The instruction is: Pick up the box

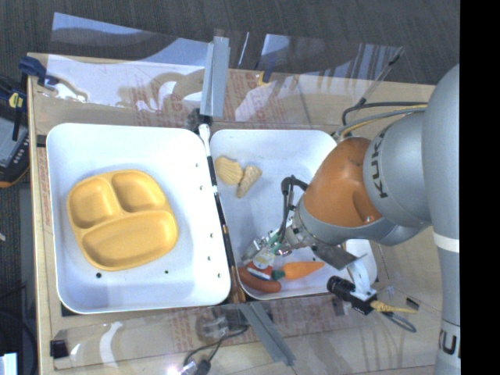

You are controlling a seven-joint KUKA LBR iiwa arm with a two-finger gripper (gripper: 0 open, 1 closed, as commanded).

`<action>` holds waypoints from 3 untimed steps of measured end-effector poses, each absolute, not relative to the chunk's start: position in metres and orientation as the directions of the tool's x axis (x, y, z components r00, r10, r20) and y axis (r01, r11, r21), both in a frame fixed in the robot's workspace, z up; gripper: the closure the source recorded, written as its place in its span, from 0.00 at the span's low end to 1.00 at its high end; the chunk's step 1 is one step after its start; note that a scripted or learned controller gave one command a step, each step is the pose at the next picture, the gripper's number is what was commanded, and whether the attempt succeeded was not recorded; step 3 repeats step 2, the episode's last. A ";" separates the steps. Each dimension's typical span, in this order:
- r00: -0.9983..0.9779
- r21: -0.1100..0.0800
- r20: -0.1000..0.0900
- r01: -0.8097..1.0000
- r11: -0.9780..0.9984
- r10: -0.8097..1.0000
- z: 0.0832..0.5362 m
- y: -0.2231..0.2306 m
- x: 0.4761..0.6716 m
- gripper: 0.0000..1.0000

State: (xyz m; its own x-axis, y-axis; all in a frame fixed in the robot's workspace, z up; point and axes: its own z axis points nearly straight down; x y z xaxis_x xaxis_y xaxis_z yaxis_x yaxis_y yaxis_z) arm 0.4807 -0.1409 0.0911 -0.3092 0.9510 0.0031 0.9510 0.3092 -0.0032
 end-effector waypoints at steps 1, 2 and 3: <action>-0.315 -0.002 0.002 0.949 0.315 0.949 0.101 -0.141 0.482 1.00; -0.370 0.000 0.000 0.929 0.370 0.929 0.238 -0.098 0.493 1.00; -0.370 0.000 0.000 0.929 0.370 0.929 0.238 -0.098 0.493 1.00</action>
